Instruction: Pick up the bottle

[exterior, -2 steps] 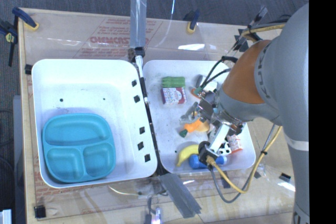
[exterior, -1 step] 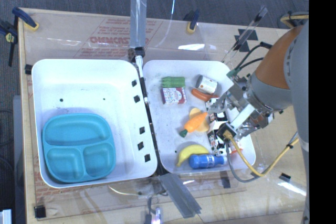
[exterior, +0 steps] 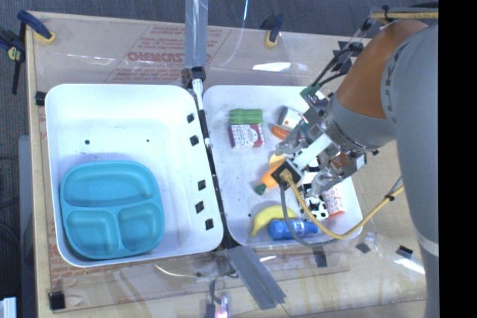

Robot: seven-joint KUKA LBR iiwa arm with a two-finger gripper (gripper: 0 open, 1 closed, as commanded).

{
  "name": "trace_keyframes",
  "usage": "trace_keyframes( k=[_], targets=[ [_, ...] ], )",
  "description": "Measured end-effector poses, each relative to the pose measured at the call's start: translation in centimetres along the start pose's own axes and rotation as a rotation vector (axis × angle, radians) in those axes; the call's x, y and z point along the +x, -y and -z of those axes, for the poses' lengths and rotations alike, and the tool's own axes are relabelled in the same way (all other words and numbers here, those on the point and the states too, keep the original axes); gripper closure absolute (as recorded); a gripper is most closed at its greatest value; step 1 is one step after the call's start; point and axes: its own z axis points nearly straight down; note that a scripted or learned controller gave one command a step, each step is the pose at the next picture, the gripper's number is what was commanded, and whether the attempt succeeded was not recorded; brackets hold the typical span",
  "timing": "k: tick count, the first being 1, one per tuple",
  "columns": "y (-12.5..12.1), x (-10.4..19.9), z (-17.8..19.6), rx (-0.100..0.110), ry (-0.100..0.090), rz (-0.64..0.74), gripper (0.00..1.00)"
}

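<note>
Low over the right white bin (exterior: 223,160) hangs the end effector (exterior: 298,175), a cluster of black and white parts at the end of the grey arm (exterior: 387,86) with its orange band. Cables and housing hide its tips, so whether it is open or closed, or holding anything, cannot be told.

The bottle (exterior: 292,229), as best I can judge, is the blue item lying on its side at the near edge of the right bin, just below the end effector. A yellow cable (exterior: 328,233) loops down over its right end.

Touching the bottle's left end is a yellow banana (exterior: 264,218). Just to the right lies a small red and white packet (exterior: 333,202). Farther up are an orange item (exterior: 270,176) partly under the end effector, a red and white carton (exterior: 245,135) with a green item (exterior: 245,116) above it, and a small silver object (exterior: 288,118).

The left bin (exterior: 112,108) holds a blue divided tray (exterior: 112,208), well apart from the work.

Risks, as a judgement: the bottle lies close to the bin wall, so a descending finger may strike the rim. The banana pressed against it could be grabbed instead, or wedge between the fingers. A round bottle on its side may roll away when nudged. The drooping cable could snag the bottle or drag it.
</note>
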Motion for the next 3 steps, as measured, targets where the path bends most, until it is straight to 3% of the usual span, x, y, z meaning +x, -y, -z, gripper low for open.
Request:
trace_keyframes(
  k=[1,2,3],
  targets=[
    [-0.8,-0.5,-6.5,0.005,0.004,-0.260,0.00],
    [-8.6,1.7,-11.3,0.004,0.004,-0.227,0.00],
    [-5.3,8.0,-5.3,0.003,0.002,-0.261,0.00]
  ],
)
